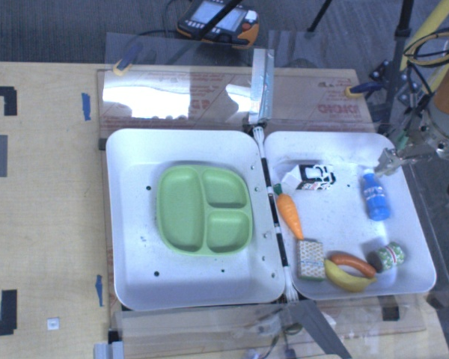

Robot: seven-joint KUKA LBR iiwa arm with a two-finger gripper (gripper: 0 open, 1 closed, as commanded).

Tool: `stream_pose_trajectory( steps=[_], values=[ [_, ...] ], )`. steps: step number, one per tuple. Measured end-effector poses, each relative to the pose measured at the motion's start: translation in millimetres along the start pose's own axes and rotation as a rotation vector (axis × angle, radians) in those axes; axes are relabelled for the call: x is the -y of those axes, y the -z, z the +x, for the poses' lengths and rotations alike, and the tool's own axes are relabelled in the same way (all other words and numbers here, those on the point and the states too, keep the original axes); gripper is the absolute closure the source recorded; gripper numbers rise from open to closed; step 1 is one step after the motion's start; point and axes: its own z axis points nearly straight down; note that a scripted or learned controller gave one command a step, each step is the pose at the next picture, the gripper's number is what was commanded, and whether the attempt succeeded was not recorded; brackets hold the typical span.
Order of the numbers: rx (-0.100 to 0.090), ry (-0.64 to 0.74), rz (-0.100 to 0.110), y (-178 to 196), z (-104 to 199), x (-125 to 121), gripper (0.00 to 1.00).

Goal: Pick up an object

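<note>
The right bin [337, 144] holds several small objects. A blue bottle [376, 198] lies near its right wall. An orange carrot [289, 215] lies along the left wall, with a black and white toy [314, 176] above it. At the front are a checkered block [310, 259], a yellow banana [346, 276] with a red sausage [350, 262] resting on it, and a green and white can [390, 256]. My gripper [390, 161] hangs at the bin's upper right corner, just above and right of the bottle's cap, with nothing seen in it.
The left bin [127, 200] carries a green divided plate [205, 209]. A clear panel and cardboard [314, 96] stand behind both bins. Cables and stand legs [419, 58] crowd the far right beside the arm. A handheld device [217, 19] lies behind the bench.
</note>
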Motion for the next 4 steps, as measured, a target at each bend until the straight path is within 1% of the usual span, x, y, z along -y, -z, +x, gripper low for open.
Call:
stream_pose_trajectory(
  steps=[1, 2, 3, 4],
  values=[
    [0.003, 0.323, -0.015, -59, 7, 17, 1.0],
    [0.002, 0.456, -0.004, -45, -8, -53, 1.0],
    [-0.001, 0.734, -0.001, 27, 2, 11, 1.0],
    [-0.001, 1.014, -0.002, -22, 6, 35, 1.0]
  ],
)
